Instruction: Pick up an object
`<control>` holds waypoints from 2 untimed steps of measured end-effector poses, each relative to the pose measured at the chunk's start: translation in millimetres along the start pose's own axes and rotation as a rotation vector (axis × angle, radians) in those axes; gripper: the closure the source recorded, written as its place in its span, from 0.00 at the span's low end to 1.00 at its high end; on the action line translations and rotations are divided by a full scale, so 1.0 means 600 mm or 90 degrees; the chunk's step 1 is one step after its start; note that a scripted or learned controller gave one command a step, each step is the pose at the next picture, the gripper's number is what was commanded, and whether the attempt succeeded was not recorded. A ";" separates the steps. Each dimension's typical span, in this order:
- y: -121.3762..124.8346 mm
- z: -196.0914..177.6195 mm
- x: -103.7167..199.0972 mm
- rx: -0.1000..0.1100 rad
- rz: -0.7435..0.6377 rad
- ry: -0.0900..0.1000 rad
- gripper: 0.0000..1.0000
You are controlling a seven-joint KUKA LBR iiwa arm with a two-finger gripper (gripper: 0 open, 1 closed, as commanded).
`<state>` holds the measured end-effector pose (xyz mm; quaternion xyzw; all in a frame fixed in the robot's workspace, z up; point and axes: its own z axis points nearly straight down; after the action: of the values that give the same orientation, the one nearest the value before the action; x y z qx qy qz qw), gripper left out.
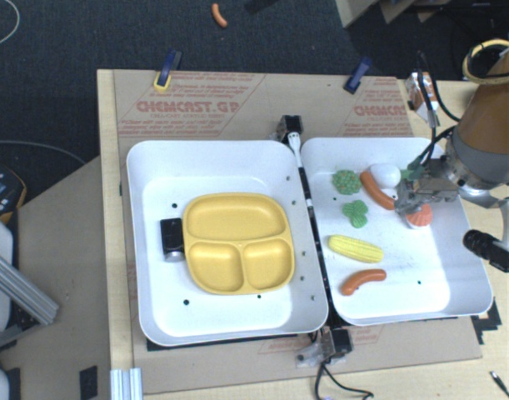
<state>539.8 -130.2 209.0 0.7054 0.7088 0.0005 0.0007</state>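
The gripper (414,198) hangs low in the right bin (454,294), over an orange-red item (419,217) that may be a carrot; whether the fingers are spread or pinching it, I cannot tell. Just left lie a sausage (376,190), two broccoli pieces (346,182), corn (355,247). The left bin (154,182) holds a yellow tray (237,242).

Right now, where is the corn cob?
The corn cob lies in the right bin, toward its left side, between a green broccoli piece above and a sausage below.
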 end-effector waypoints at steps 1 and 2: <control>0.029 -0.005 0.104 -0.001 -0.002 0.001 1.00; 0.056 -0.001 0.199 -0.001 -0.002 0.001 1.00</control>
<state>572.8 -10.4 209.5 0.7044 0.7098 0.0017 0.0006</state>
